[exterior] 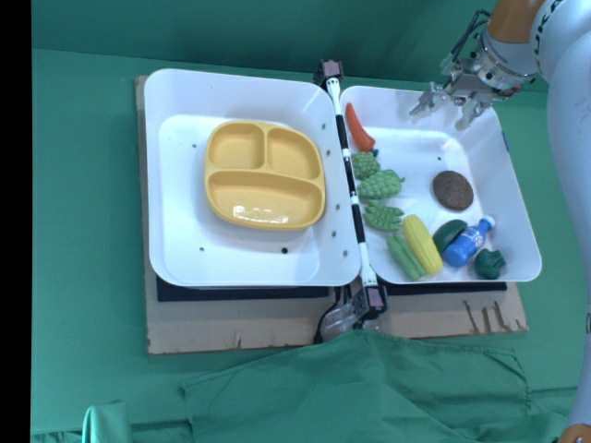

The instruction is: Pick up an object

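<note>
Jaws [447, 105] spread, nothing between.

I note two glossy white plastic bins [185, 247]; the left carries a yellow three-compartment plastic tray [265, 174]. In the right: orange-red toy chilli [359, 129], brown round cookie [452, 190], yellow corn cob [422, 243], blue bottle [468, 241]. Counter [83, 201] cloth green.
</note>
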